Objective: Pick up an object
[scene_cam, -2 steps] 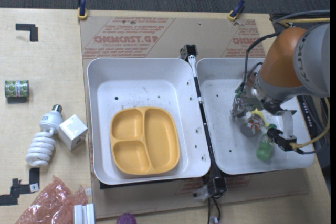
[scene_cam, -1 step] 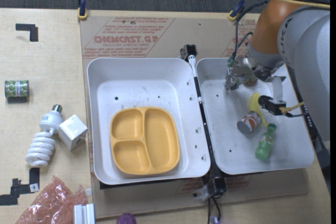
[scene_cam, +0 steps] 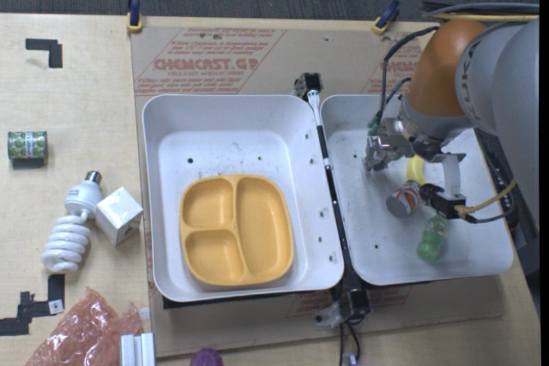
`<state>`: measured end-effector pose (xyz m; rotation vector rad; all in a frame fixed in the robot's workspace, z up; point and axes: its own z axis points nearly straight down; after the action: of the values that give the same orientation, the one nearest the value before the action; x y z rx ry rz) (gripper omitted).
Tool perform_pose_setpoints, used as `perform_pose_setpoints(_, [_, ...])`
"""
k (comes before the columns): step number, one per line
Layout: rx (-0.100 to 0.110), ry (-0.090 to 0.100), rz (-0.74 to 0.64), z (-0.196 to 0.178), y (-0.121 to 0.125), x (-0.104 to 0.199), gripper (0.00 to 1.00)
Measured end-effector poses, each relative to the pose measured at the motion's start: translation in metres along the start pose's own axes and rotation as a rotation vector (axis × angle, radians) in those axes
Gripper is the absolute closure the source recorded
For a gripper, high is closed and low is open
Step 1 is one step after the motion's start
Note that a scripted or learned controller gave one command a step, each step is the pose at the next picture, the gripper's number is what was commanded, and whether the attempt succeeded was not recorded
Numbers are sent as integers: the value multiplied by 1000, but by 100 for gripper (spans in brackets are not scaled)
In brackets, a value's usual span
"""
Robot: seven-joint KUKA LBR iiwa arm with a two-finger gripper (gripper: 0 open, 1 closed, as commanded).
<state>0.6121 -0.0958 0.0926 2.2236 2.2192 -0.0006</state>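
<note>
pale wooden bench, two white bins; the pincer (scene_cam: 410,177) sits low in the right bin (scene_cam: 360,253), its state impossible to tell, a yellow piece (scene_cam: 415,168) against it, a small can (scene_cam: 403,202) just below, a green bottle (scene_cam: 431,241) further below, likely targets

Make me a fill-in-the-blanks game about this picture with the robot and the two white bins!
1. The yellow plate lies in the ____ bin of the camera view.
2. The yellow plate has ____ compartments.
3. The light bulb lies outside the bins, beside a small white ____.
4. The robot's pincer is over the ____ bin, near a green bottle.

Missing words: left; three; box; right
</note>
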Motion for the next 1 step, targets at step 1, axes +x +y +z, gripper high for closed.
perform_pose_setpoints(1, [0,0,0,0,-108,-21,0])
